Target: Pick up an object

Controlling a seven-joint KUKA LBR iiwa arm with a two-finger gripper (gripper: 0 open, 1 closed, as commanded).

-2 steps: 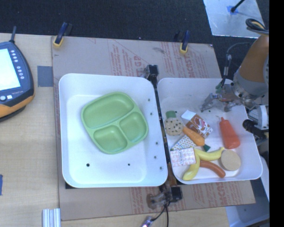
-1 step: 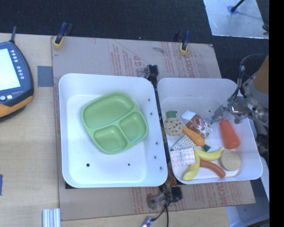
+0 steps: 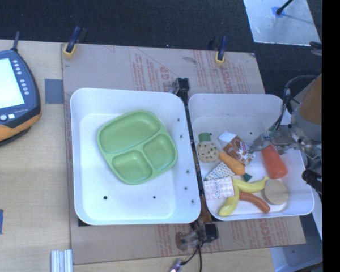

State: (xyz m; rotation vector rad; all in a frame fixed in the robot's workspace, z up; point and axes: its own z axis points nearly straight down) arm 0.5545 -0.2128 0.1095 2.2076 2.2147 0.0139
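Wooden bench (image 3: 28,208) carries a cardboard sheet (image 3: 130,72) printed with red lettering too faint to read. Left bin (image 3: 85,203) holds a green divided plate (image 3: 137,146). Right bin (image 3: 243,102) holds toy food: orange cylinder (image 3: 274,161), banana (image 3: 238,194), carrot (image 3: 232,163). Gripper (image 3: 266,142) hangs at the cylinder's far-left end; finger spacing cannot be told. Recommended: centre over one isolated item before closing.

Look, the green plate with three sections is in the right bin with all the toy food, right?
Not quite. The camera view shows the green plate with three sections lying in the left bin. The toy food, such as the banana and the carrot, is in the right bin, beside it.
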